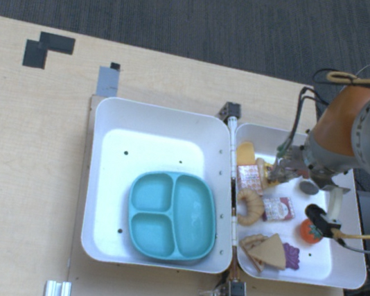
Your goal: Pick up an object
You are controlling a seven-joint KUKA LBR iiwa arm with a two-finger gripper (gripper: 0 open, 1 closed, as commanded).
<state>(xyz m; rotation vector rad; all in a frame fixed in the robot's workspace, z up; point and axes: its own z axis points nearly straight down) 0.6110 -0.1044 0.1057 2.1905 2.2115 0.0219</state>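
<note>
Gripper (281, 171) first: we can't tell how open it is, or whether it's got anything. It hangs low inside the shallow white right bin (352, 281), toward its back left. Likeliest pick for us is the red-and-white wrapped snack packet (250, 178), just beside it. The worry is clutter: the tan plastic croissant (252, 208) and yellow block (246, 152) crowd that packet against the bin's left wall, so a grab could snag a neighbour. The bin's middle has more room.

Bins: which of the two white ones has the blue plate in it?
The left bin holds the blue divided plate. The right bin, where the arm reaches in, holds a jumble of small toy foods instead.
</note>
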